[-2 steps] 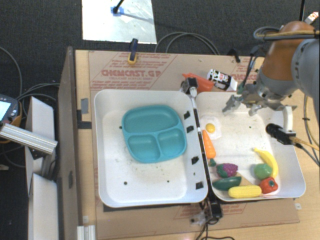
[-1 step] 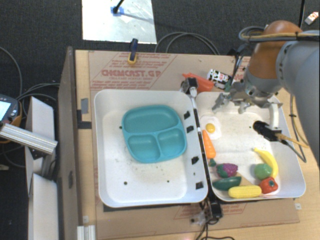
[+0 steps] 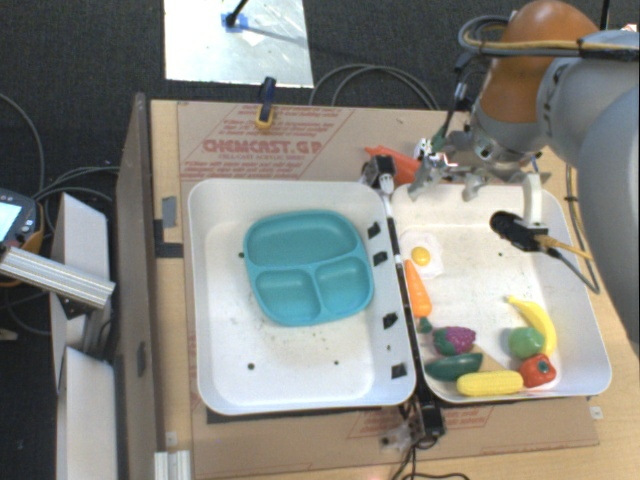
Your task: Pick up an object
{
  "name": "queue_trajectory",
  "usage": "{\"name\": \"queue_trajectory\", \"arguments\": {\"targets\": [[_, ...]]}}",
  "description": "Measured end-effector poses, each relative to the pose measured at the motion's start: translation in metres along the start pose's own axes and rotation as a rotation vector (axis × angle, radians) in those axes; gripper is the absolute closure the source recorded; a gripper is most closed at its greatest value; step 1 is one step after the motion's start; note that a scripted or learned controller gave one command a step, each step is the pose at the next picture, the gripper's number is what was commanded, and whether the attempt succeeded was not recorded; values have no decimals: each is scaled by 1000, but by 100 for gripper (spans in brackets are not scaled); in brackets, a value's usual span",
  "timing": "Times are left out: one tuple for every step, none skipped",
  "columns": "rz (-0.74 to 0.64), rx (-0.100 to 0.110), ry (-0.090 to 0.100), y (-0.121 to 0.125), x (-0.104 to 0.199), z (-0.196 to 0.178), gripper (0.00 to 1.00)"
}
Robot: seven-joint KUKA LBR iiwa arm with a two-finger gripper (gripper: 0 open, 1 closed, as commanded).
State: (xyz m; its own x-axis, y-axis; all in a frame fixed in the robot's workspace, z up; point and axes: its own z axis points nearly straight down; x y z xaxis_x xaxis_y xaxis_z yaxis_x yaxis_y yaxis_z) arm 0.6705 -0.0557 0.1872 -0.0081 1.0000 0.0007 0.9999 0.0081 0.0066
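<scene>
1. My end effector [image 3: 452, 168] hangs at the far rim of the right bin [image 3: 590, 353], by the divider corner. Finger state: cannot tell, the wrist hardware hides it. Nothing visibly between them.
2. Targets all sit in the right bin, on the near side of me: fried egg [image 3: 421, 257] closest, carrot [image 3: 417, 288] just past it along the divider, then the near-corner cluster well away.
3. Count in the right bin: 1 egg, 1 carrot, 1 purple piece [image 3: 455, 340], 1 dark green cucumber [image 3: 453, 366], 1 corn cob [image 3: 489, 383], 1 banana [image 3: 534, 320], 1 green pepper [image 3: 524, 342], 1 red tomato [image 3: 538, 370].
4. Left bin [image 3: 225, 368], off to my side: 1 teal divided tray [image 3: 308, 266].
5. Risks, my judgement: straight descent from here hits the bin rim or divider, not an item. The egg is flat, so fingers likely skate over it. The carrot hugs the divider, so one finger may have no room. The cluster pieces touch, so closing there could nudge neighbours or grab two.
</scene>
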Motion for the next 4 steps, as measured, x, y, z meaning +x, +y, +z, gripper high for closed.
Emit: {"name": "queue_trajectory", "arguments": {"targets": [[11,10,-2,-12,-51,73,0],[14,0,-6,-46,-133,-19,0],[11,12,1,-116,-141,108,0],[9,9,0,-152,-142,100,0]]}}
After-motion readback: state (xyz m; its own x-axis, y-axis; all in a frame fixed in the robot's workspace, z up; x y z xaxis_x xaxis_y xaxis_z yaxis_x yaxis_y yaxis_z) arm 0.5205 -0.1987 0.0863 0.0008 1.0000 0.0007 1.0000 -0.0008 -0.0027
